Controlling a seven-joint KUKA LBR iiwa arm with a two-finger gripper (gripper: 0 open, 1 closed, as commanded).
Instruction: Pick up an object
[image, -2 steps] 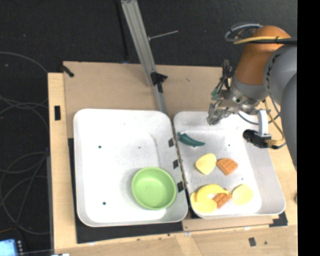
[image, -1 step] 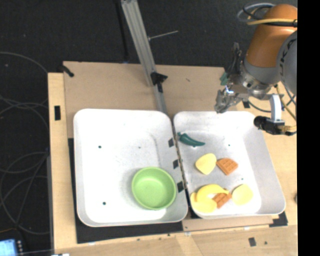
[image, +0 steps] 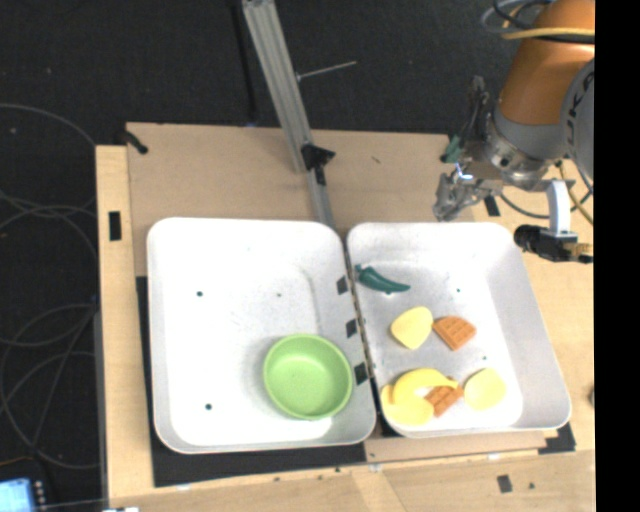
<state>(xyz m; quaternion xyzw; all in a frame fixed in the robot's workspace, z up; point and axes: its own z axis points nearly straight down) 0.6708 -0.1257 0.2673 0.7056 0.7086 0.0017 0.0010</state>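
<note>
My gripper hangs above the far rim of the right bin, with nothing seen between its fingers. Inside that bin lie a small teal piece, a yellow rounded piece, an orange waffle-like piece, a larger yellow piece with a small orange piece on it, and another yellow piece. A green bowl sits in the left bin near its front right corner.
A grey metal pole slants up from the bench behind the seam between the bins. The arm's orange band is at the upper right. Black cables run at the right.
</note>
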